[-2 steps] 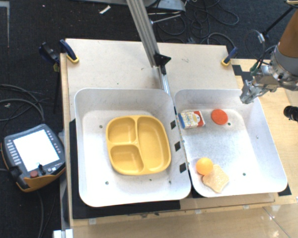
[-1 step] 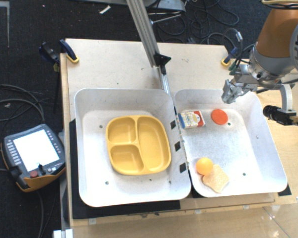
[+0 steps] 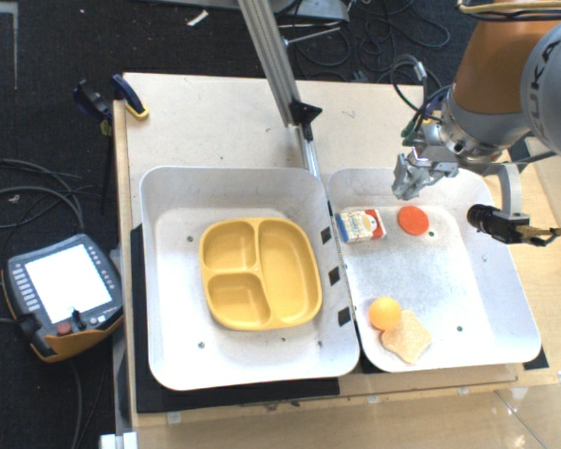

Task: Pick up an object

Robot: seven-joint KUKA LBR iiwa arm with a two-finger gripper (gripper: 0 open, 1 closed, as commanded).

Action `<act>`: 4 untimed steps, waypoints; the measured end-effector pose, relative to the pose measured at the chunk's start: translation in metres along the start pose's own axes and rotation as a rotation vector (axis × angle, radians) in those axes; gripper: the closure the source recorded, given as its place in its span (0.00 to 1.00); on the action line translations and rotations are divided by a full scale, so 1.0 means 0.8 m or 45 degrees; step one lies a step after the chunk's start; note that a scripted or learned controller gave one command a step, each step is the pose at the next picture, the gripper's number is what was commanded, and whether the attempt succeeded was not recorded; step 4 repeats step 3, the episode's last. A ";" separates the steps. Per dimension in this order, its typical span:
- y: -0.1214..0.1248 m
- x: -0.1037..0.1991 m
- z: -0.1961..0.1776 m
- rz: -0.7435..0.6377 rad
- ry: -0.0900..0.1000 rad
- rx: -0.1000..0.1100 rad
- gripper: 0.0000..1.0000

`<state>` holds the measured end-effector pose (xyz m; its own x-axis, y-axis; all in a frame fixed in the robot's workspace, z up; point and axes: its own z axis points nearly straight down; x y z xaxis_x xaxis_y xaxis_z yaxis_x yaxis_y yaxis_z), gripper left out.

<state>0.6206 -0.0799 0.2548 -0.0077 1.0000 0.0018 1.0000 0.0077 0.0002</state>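
The grey arm with its orange band reaches in from the right, its jaws [image 3: 409, 183] hovering above the far edge of the right-hand bin [image 3: 491, 293], holding nothing; whether they stand apart or together cannot be told from this angle; just below them on the bin floor lies a small red disc [image 3: 412, 220], with a white carton [image 3: 360, 224] beside it to the left; nearer the front of the same bin sit an orange ball [image 3: 384, 313] and a pale yellow piece [image 3: 408, 339], touching each other; the left-hand bin [image 3: 168, 251] holds a yellow divided tray [image 3: 260, 272]; both bins rest side by side on the tabletop [image 3: 206, 124].
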 end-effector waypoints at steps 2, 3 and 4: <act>-0.014 0.143 0.014 -0.001 0.001 0.001 1.00; -0.024 0.203 0.008 -0.001 0.000 0.000 1.00; -0.024 0.203 0.008 -0.001 0.000 0.000 1.00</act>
